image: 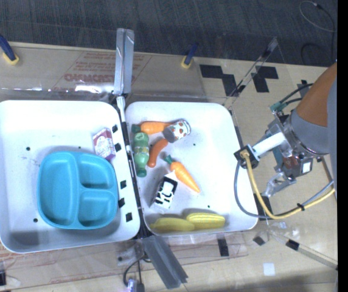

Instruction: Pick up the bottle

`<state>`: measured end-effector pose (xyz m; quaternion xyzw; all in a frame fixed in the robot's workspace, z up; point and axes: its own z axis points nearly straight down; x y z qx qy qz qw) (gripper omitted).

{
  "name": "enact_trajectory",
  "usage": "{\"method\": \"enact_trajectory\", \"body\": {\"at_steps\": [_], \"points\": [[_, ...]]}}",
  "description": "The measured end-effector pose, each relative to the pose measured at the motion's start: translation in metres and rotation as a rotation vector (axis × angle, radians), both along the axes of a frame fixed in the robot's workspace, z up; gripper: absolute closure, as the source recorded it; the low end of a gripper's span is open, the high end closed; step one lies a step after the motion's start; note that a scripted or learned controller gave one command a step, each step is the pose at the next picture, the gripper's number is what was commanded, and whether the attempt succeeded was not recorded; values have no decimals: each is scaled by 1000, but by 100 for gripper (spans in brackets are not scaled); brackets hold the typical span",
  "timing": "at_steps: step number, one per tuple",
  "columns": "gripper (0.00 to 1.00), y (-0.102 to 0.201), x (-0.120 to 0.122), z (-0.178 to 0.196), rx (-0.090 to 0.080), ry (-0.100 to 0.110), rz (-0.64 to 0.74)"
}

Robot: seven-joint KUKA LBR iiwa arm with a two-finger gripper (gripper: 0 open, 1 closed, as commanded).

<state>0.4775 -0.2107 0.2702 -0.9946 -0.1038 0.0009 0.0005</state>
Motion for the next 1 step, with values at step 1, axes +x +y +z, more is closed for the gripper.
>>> {"method": "enact_trajectory", "body": {"at_steps": [1], "points": [[0,1,-2,-68,3,5,0]]}}
